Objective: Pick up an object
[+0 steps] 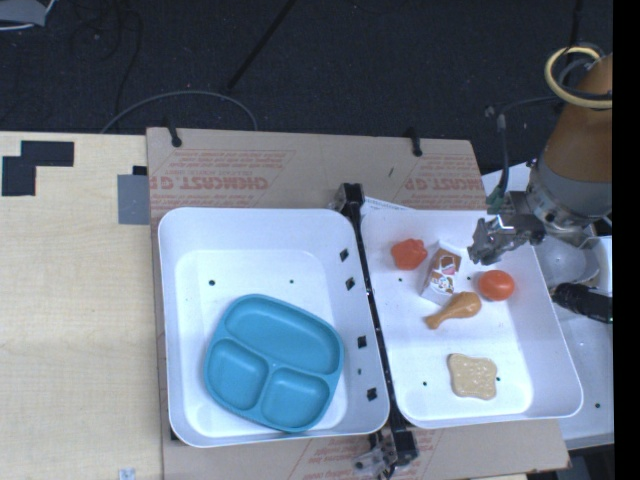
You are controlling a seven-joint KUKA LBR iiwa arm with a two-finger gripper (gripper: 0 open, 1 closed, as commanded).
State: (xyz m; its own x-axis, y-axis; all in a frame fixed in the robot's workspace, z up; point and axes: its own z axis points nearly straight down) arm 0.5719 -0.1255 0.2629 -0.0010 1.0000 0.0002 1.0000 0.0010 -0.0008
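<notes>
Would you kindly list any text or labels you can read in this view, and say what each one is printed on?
"CHEMCAST GP", in red, upside down and repeated, on the brown protective sheet under the two white bins.
The small printed packet in the right bin has markings too small and blurred to read.

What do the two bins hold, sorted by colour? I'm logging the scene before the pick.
Blue: 1, divided plate
Red-orange: 2, a lumpy piece and a round one
Tan: 2, drumstick and flat biscuit-like piece
White, printed: 1, small packet
Total: 6
</notes>
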